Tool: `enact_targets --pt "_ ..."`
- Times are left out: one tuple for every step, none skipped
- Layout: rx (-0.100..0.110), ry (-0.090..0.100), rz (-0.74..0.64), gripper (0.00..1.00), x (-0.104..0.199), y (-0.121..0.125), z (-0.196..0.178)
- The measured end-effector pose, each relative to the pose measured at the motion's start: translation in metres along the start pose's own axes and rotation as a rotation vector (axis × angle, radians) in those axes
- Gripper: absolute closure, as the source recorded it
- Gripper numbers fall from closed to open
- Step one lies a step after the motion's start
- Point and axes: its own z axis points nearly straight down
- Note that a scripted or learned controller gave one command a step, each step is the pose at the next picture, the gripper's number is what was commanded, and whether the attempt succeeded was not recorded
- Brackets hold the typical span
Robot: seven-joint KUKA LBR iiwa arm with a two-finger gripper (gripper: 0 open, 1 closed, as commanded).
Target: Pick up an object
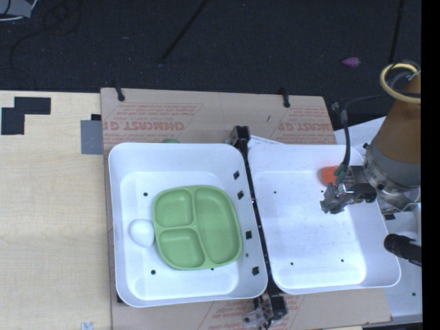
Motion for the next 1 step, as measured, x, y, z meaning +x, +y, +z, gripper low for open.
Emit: enact_targets --pt "0.000 -0.001 -0.001 1.00 0.0532 0.0084 0.0028"
